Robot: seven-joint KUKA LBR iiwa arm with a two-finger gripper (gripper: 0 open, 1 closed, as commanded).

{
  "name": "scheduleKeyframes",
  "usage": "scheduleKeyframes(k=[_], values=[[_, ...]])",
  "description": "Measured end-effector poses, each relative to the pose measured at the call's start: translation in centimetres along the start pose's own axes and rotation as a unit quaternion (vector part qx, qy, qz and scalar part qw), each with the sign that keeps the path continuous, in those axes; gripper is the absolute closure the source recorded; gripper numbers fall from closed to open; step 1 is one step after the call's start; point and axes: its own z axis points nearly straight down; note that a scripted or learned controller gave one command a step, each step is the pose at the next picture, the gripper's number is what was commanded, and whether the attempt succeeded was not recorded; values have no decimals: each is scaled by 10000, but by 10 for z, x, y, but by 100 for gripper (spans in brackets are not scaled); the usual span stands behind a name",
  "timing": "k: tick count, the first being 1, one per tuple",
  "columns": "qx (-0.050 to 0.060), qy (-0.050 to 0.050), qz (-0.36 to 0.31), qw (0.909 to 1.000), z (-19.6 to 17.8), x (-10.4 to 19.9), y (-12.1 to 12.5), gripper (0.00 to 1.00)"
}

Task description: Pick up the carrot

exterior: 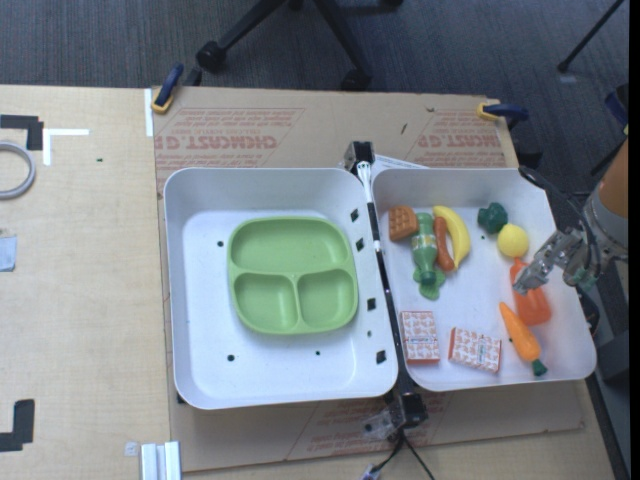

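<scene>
The carrot (520, 334) is orange with a small green end. It lies near the front right corner of the right bin (470, 313), pointing toward the front wall. My gripper (531, 272) hangs over the right side of that bin, just behind the carrot. It is directly above an orange-red toy (533, 306) that lies between it and the carrot. Nothing shows held in the gripper.
The right bin also holds a lemon (513, 240), a green broccoli piece (491, 216), a banana (455, 230), a green bottle (428, 258), a brown waffle (402, 223) and two small boxes (419, 335). A green divided plate (294, 274) lies in the left bin (190, 298).
</scene>
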Motion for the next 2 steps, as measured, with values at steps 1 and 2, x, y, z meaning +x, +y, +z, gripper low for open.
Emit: scheduleKeyframes(k=[1,2], values=[[0,1,1,10000,0,0,0,0],[0,10,-117,9999,81,22,28,0]])
